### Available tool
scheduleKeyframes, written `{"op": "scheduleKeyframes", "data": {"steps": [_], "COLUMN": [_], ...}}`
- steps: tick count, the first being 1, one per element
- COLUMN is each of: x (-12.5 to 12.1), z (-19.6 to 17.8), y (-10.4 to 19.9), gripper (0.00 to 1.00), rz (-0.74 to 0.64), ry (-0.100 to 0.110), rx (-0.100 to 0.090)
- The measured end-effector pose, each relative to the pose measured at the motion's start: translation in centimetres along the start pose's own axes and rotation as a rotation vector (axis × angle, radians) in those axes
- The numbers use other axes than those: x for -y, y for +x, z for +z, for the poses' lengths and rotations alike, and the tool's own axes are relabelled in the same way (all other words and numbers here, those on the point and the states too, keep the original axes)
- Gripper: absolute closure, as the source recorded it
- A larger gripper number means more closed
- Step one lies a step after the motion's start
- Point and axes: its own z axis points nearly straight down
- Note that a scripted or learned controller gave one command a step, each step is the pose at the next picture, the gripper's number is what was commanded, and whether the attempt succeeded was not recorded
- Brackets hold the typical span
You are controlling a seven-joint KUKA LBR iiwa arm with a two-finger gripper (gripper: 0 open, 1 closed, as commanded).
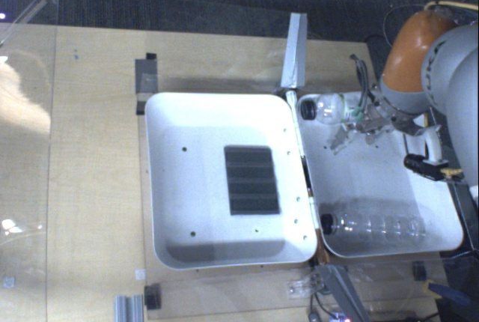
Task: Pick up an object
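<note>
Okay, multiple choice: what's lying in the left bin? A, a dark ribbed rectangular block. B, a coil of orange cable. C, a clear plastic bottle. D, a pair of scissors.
A: the left bin holds a dark ribbed rectangular block near its middle, while the two clear plastic bottles both lie in the right bin.

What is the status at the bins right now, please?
Hand low over right bin, beside clear bottle at far edge. Second clear bottle lying at near edge. Dark ridged block in left bin.
</note>
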Motion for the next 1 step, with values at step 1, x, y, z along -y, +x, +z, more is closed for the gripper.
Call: {"op": "scheduleKeyframes", "data": {"steps": [1], "x": [4.62], "z": [-10.14], "y": [-4.18], "gripper": [0.0], "rz": [0.184], "ry": [-0.079], "rx": [0.009]}}
